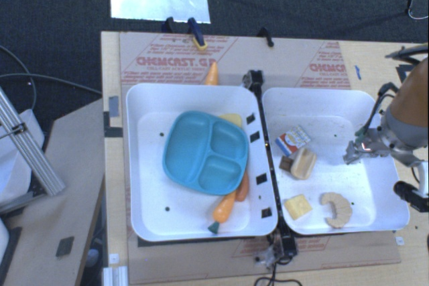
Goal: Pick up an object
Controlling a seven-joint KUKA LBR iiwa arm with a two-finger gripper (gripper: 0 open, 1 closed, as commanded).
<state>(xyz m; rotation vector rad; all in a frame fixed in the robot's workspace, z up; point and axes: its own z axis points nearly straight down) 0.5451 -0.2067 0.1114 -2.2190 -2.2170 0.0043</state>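
A: Where the desk [114, 164] meets the left white plastic bin [144, 211], what lies inside?

B: A light-blue plastic tray with three compartments [205, 151] lies tilted across the middle of that bin. It overlaps a pale yellow flat piece [232, 120] at its upper right edge and an orange toy carrot with a green tip [226, 207] at its lower edge. A second orange carrot-like piece [212, 74] rests outside the bin, against its far rim, on the printed cardboard sheet [161, 60].

A: And past the black divider clips [260, 177] between the bins?

B: The right white plastic bin [375, 218] holds four things. A small red, white and blue packet [293, 141] sits near the centre, touching a tan rounded block with a dark brown side [300, 164] just below it. Toward the near wall lie a pale yellow square block [298, 206] and, just beside it on the right, a tan wooden crescent [336, 208].

A: Position of the arm?

B: The grey arm with its orange band [410, 110] enters at the right. Its hand [353, 152] hangs over the right bin's right half, well apart from the objects. Whether its fingers are spread or pressed together cannot be told.
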